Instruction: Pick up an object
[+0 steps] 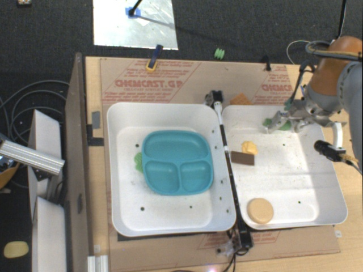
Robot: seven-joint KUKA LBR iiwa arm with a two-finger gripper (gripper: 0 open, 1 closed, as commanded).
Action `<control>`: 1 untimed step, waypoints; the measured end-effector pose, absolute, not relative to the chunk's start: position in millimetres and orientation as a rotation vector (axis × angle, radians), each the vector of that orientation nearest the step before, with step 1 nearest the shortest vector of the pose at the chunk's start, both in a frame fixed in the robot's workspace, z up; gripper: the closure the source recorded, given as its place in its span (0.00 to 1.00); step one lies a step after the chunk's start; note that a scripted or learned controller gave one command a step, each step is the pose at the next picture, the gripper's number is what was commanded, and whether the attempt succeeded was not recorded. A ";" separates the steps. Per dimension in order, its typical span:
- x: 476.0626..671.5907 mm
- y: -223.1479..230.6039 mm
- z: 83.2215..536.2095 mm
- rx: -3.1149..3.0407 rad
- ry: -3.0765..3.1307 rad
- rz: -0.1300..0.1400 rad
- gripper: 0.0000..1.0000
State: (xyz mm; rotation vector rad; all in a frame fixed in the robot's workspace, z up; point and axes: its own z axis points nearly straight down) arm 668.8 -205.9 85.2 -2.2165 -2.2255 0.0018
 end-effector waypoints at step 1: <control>668.8 -200.7 85.1 -2.219 -2.227 0.001 0.00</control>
